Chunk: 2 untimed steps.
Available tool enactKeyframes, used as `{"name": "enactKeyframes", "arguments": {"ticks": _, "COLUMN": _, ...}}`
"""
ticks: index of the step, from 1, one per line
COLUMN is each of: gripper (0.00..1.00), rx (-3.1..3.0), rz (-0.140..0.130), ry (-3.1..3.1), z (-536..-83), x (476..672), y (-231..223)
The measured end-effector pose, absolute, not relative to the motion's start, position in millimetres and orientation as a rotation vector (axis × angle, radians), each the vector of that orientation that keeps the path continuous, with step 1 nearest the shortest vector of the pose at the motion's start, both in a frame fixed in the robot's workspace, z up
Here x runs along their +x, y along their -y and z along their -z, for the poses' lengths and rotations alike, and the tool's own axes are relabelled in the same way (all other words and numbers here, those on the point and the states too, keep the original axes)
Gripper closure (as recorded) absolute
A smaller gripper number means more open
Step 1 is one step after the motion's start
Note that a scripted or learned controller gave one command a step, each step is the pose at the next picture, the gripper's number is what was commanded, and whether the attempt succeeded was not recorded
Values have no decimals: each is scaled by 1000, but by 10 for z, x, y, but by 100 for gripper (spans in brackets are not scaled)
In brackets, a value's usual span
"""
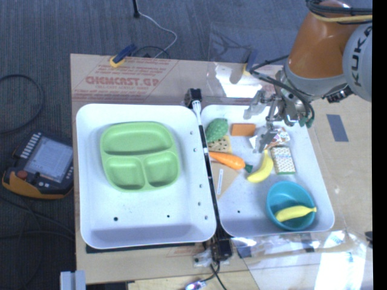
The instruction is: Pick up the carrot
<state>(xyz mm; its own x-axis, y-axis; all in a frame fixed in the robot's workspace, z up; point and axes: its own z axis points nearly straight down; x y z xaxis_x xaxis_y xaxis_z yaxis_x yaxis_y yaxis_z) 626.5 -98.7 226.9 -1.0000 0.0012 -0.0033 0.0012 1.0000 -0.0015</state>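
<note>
The carrot (227, 159) is orange and lies flat near the left wall of the right bin (242, 219), pointing left, with its green stub next to a yellow banana (261, 169). My gripper (259, 125) hangs over the back part of that bin, up and to the right of the carrot and apart from it. It is open, with nothing between its fingers. An orange block (243, 129) lies just left of the gripper.
A green leafy toy (216, 127) and a waffle-like cookie (219, 144) lie just behind the carrot. A cracker packet (282, 159) and a blue bowl (290, 198) holding a second banana (295, 212) are at the right. The left bin (91, 210) holds a green divided plate (140, 153).
</note>
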Motion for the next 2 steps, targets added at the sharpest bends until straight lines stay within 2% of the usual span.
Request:
{"name": "enactKeyframes", "arguments": {"ticks": 1, "gripper": 0, "rx": 102, "rz": -4, "ry": -3143, "z": -1817, "x": 5911, "y": 387}}
{"name": "enactKeyframes", "arguments": {"ticks": 2, "gripper": 0, "rx": 315, "rz": -1, "ry": -3124, "z": -1842, "x": 5685, "y": 265}}
